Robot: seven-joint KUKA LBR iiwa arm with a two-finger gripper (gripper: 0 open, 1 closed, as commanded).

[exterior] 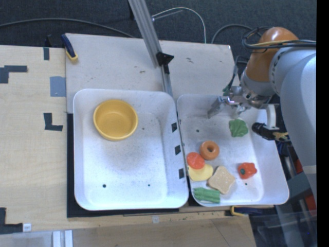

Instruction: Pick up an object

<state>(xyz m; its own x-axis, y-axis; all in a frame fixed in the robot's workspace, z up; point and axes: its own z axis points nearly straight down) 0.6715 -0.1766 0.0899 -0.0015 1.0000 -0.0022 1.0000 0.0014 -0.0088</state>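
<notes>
Nearest the lens, a green ridged plastic bean pod [206, 195] lies well below the open, empty gripper [218, 107], while the green leafy plastic toy [238, 128] just below-right looks light, stiff, best pinched across its width.

The grey arm [295, 81] reaches in from the right — its orange band [270, 48] sits above the wrist. The gripper [220, 106] points down and left, its two fingers spread apart — nothing between them.
</notes>
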